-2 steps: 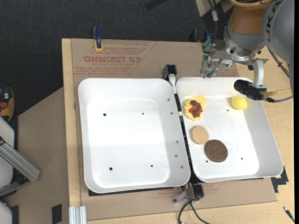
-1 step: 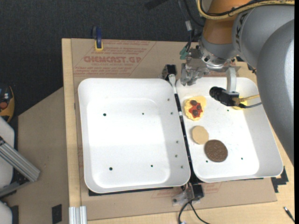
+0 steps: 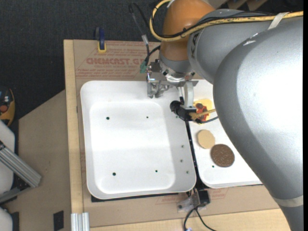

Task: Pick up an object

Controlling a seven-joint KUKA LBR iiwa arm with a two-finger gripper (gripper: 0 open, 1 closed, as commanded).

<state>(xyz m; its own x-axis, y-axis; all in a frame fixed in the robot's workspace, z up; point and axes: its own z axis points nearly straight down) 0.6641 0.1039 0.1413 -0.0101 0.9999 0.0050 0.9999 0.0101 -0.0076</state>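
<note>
Hovering over the left bin's [image 3: 96,129] far rim, the end effector [image 3: 155,91] carries nothing visible; its opening I cannot tell. Candidate objects, tan disc [image 3: 206,139] and brown disc [image 3: 223,155], lie in the right bin [image 3: 226,179], nearer the camera.

Grey arm [image 3: 255,81] reaching in from right, filling upper right of view. Orange band [image 3: 185,13] sitting above wrist. Pincer [image 3: 156,91] pointing downward at far end of arm; finger spacing unclear.
</note>
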